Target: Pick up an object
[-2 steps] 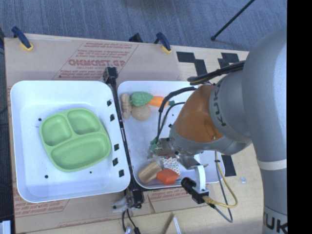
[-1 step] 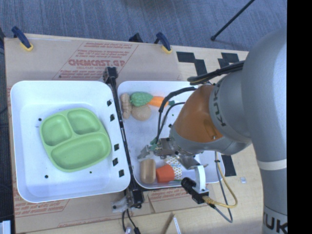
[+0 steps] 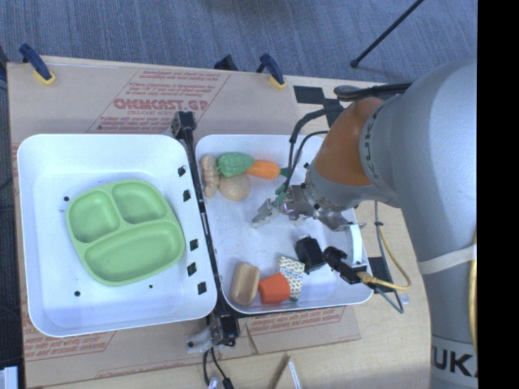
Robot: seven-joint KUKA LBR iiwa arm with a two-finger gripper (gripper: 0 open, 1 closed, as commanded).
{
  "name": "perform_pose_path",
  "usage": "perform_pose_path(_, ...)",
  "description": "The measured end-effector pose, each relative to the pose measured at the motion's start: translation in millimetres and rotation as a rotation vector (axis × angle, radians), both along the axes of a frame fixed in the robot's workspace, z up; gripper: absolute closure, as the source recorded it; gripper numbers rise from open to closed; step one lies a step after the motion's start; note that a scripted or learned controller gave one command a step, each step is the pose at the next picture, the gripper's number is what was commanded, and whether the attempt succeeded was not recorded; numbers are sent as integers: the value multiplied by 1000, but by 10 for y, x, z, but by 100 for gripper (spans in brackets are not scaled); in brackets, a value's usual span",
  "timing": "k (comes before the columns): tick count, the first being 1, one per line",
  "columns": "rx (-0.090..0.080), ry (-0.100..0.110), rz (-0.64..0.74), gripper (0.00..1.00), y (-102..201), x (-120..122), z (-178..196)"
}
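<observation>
While bent low, arm point(image 3: 389, 152) reaches over right bin point(image 3: 243, 241).

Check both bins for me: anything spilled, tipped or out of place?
Nothing stands out. The green divided plate lies flat in the left bin. The toy carrot, tan block and orange block all sit inside the right bin, below the claw.

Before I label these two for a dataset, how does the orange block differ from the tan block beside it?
The orange block is vivid orange-red and squat; the tan block is pale brown, taller and rounded. The orange block touches the patterned item on its right; the tan block lies further left, nearer the bin's left wall. Both lie at the near edge of the right bin.
</observation>
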State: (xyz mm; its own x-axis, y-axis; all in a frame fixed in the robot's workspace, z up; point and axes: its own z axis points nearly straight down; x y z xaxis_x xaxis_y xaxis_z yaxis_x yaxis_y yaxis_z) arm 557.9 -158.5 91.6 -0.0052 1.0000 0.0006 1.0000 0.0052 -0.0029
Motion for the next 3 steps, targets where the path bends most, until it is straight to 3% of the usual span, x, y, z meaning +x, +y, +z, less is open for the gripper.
perform_pose_path(1, 1, 0, 1, 0, 44, 666, 3)
perform_pose_path(2, -10, 11, -4, 0, 579, 958, 10)
perform_pose_path(3, 3, 11, -2, 0, 329, 959, -16)
